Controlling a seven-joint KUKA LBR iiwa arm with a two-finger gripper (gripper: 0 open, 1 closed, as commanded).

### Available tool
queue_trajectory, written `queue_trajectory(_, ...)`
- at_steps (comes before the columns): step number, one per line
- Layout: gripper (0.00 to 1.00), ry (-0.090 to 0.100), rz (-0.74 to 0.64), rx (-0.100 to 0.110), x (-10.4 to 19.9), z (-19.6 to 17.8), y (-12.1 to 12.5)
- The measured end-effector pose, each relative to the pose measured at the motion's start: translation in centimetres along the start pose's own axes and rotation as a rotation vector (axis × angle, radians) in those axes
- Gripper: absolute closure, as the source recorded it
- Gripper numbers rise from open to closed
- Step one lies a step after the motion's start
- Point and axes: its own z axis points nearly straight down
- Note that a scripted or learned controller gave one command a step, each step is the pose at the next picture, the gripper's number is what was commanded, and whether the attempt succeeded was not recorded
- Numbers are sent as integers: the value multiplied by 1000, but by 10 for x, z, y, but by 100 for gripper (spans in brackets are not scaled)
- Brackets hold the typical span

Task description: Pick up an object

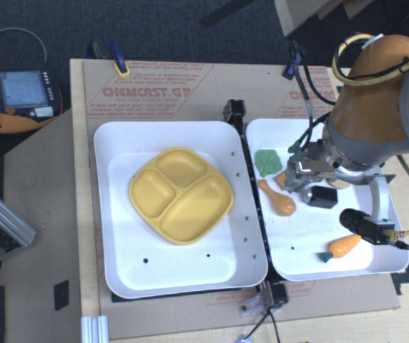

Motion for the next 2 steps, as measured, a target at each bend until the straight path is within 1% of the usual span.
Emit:
queue_trajectory(1, 100, 0, 0, 0, 54, 8, -6)
queue_trajectory(2, 100, 0, -1, 1, 111, 21, -5)
